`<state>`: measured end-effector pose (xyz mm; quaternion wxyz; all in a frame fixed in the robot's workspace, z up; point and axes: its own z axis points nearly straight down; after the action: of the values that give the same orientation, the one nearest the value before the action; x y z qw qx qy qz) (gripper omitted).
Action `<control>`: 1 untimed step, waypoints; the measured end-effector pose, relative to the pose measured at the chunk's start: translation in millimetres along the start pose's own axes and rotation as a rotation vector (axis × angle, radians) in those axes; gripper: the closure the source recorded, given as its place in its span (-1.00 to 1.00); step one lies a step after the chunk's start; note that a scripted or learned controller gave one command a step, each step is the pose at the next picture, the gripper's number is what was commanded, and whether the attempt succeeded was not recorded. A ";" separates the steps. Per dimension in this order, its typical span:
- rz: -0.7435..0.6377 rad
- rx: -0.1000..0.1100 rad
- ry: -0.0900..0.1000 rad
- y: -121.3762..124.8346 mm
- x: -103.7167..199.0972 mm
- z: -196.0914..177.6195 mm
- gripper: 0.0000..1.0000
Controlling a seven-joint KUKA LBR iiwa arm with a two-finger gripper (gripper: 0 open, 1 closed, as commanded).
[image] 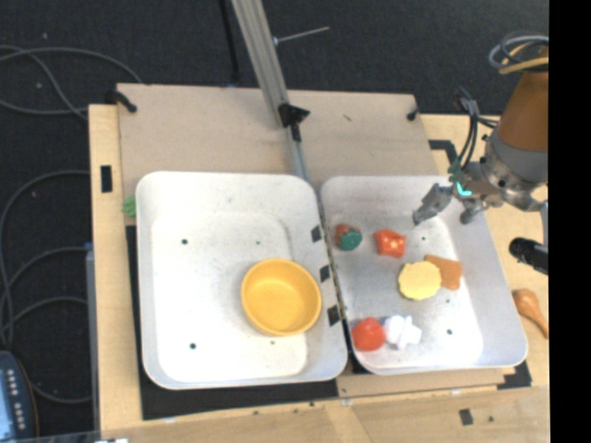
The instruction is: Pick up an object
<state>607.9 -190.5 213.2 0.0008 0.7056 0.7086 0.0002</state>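
Note:
My gripper hangs over the upper right part of the right bin, fingers spread open and nothing between them. Below it to the left lies a small red block. A green and red ball rests near the bin's left wall. A yellow disc lies mid-bin, touching an orange piece on its right. At the front sit a red ball and a white object side by side.
The left bin holds a yellow bowl near its right wall. A slanted metal pole rises behind the bins. An orange item lies on the bench right of the right bin.

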 end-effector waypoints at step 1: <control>0.005 0.007 -0.002 -3.9 -3.4 62.8 -1.00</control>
<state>604.1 -194.0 150.4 -0.0010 0.7073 0.7069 -0.0028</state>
